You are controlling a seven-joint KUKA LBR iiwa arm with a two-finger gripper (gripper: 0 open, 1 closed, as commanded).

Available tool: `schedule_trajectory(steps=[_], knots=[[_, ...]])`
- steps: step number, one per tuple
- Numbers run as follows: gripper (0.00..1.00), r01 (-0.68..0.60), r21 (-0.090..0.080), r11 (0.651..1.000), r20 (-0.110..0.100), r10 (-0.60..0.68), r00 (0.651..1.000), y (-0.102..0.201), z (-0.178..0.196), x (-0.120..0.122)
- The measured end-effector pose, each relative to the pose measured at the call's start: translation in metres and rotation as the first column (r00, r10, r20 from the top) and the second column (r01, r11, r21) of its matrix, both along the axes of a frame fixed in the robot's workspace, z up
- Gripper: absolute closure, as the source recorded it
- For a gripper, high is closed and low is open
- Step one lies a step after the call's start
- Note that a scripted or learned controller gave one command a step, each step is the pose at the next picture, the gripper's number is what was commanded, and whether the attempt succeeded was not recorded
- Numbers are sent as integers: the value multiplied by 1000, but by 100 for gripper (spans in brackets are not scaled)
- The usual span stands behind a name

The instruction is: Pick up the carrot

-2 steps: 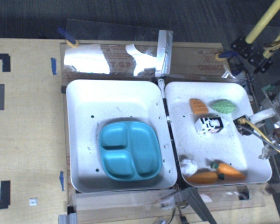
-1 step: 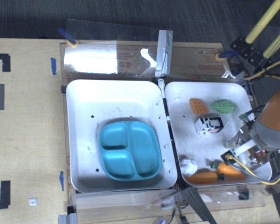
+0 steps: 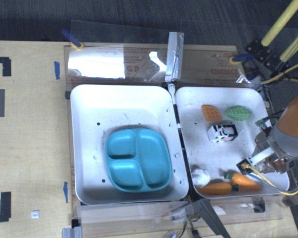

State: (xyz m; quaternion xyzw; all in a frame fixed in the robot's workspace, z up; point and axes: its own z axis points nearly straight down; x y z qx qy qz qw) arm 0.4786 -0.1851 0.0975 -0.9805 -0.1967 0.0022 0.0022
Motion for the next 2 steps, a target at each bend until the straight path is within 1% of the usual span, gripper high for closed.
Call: schedule_trajectory(steps=[1, 2], knots=[[0, 0, 0, 1000, -1, 0, 1000, 0, 0, 0], [0, 99, 18, 995, 5, -99, 995, -19, -10, 5]])
